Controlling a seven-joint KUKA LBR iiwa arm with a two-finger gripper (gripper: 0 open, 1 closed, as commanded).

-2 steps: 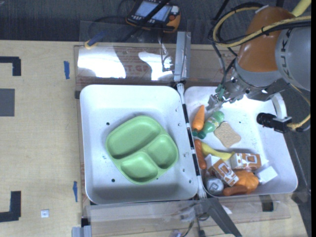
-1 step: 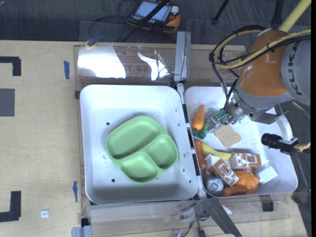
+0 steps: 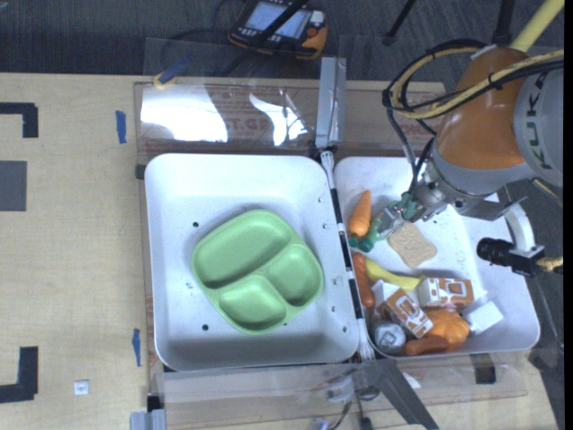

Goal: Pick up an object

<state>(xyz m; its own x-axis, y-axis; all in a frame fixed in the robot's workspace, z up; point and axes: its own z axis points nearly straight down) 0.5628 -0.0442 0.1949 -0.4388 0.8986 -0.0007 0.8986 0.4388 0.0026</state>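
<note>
gripper low over the cluttered right bin

you can read "ku" on the arm [image 3: 537, 141]. two white bins: the left bin [image 3: 170, 240] holds one green divided plate [image 3: 258, 269]; the right bin [image 3: 510, 330] holds a carrot [image 3: 360, 213], cracker [image 3: 413, 245], banana [image 3: 389, 274] and two cartons. the gripper [image 3: 405, 211] sits just beside the carrot; whether it grips anything, you cannot tell.

We look down at a slant from above the bench [image 3: 72, 240] (both bins are visible).
</note>
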